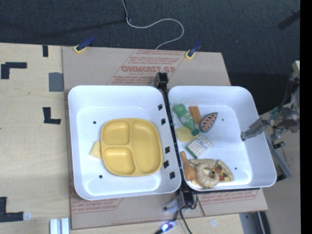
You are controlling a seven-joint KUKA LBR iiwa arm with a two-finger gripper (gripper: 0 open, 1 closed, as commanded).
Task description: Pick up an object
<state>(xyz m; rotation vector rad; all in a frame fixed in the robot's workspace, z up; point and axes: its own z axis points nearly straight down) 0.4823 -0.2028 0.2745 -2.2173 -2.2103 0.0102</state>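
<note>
Behind both bins — cardboard (146,69) lettered "CHEMCAST GP".

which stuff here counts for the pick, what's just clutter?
Job:
tool at right bin's right edge
green bottle
watermelon slice
pizza slice
checkered packet

Clutter:
yellow divided plate in left bin
white cable
blue-yellow clamps

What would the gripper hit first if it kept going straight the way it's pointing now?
The gripper points left across the right bin. Bare bin floor comes first, then likely the small patterned packet, though its height above the bin is unclear.
</note>
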